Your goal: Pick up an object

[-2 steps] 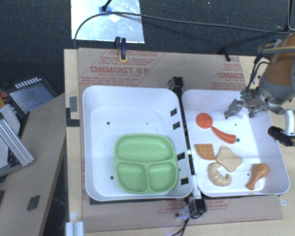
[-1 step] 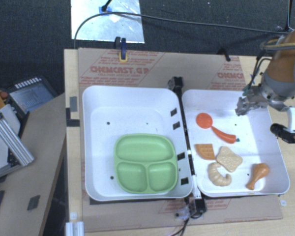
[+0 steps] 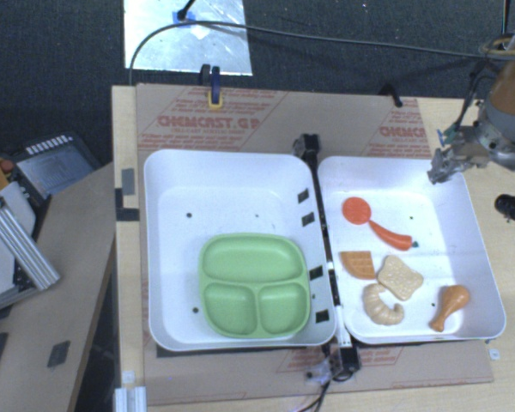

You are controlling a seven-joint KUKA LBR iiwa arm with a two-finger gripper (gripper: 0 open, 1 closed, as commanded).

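The right bin (image 3: 463, 204) holds toy foods: a red-orange spoon-shaped piece (image 3: 371, 221), an orange cracker square (image 3: 358, 264), a tan bread slice (image 3: 400, 277), a pale croissant (image 3: 383, 305) and a brown drumstick (image 3: 449, 305). My gripper (image 3: 440, 169) hangs at the right bin's far right corner, above the rim, well away from the foods. Nothing shows between its fingers.
The left bin (image 3: 180, 187) holds a green three-compartment tray (image 3: 254, 283) near its front. A black clip (image 3: 310, 147) sits at the divider's far end. A grey device (image 3: 51, 163) and metal rail (image 3: 17, 243) lie off the bench to the left.
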